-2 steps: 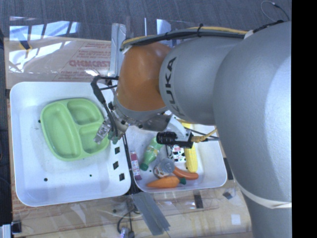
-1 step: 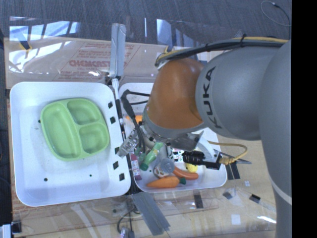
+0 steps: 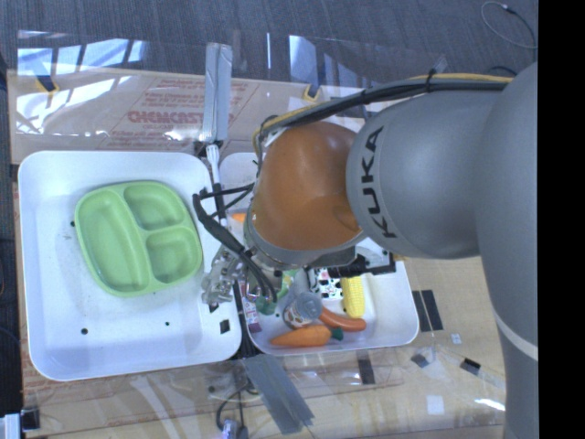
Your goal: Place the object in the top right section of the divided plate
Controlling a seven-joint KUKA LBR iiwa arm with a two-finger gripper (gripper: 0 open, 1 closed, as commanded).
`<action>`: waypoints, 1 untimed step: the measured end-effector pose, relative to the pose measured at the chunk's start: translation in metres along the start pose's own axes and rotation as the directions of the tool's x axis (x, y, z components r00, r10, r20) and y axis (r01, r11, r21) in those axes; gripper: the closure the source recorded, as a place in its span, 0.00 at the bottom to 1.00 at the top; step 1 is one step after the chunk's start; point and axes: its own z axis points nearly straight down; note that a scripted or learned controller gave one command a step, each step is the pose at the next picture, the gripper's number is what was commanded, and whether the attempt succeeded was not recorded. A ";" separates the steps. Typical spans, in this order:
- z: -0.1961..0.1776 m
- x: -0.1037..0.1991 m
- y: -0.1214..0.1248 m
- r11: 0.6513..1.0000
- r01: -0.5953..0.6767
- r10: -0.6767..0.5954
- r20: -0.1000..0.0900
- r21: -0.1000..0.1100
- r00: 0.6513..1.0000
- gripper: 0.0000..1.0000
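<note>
A green divided plate [image 3: 137,236] lies in the left white bin [image 3: 55,337], with one long section on its left and two smaller ones on its right. The grey arm with its orange band [image 3: 302,190] hangs over the right bin [image 3: 402,323]. Its gripper [image 3: 228,282] sits low at the wall between the two bins, just right of the plate. Toy food shows under the arm: a carrot [image 3: 300,337], a red piece [image 3: 343,319], a yellow corn cob [image 3: 354,291] and a round brownish item [image 3: 302,311].
Black cables [image 3: 215,213] loop from the wrist toward the plate's right edge. A clear plastic sheet with red lettering [image 3: 137,108] lies behind the bins. The arm hides most of the right bin.
</note>
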 end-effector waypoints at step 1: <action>0.000 0.012 0.042 0.997 -0.082 0.082 0.003 -0.002 0.997 1.00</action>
